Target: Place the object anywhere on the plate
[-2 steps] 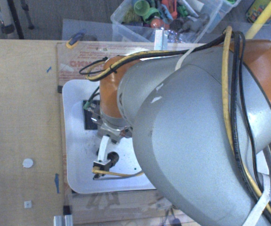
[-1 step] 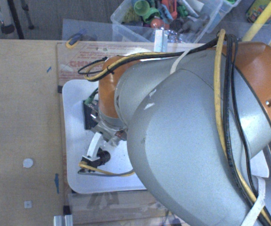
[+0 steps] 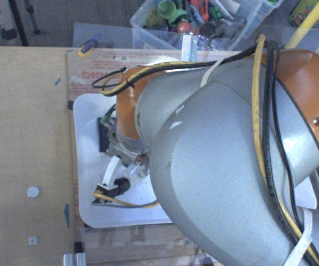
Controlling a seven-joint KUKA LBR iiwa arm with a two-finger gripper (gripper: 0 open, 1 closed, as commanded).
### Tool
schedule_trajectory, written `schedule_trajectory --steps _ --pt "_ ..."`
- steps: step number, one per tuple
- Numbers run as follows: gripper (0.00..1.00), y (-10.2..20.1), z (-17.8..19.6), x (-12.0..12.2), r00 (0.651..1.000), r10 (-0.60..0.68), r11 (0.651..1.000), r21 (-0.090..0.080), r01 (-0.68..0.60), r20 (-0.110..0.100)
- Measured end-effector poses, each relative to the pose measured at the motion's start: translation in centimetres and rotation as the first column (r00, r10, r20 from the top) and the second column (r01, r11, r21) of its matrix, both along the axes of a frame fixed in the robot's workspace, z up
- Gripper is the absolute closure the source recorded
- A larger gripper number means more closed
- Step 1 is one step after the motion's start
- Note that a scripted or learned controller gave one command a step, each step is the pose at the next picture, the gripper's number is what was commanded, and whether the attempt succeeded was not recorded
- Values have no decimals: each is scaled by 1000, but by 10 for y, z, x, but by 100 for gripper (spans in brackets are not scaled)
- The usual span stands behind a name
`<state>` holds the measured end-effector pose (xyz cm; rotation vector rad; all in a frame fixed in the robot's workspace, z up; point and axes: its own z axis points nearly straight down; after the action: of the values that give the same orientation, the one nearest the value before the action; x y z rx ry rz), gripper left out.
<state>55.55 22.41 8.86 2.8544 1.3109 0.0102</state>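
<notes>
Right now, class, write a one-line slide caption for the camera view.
Grey arm leans over a white bin on the bench, a clear tub of toys beyond.

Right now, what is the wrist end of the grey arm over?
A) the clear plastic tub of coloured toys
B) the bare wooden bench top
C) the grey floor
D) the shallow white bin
D: the grey arm ends over the shallow white bin, whose pale floor shows left of and below the orange wrist band.
</notes>
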Motion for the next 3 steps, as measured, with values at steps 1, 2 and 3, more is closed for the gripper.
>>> schedule_trajectory --steps 1,2,3 --pt "100 1 11 1 1000 1 1000 2 -1 4" --pt "100 -41 1 39 951 306 952 26 -306 -27" --pt "100 2 68 47 978 209 978 -2 -209 -7"
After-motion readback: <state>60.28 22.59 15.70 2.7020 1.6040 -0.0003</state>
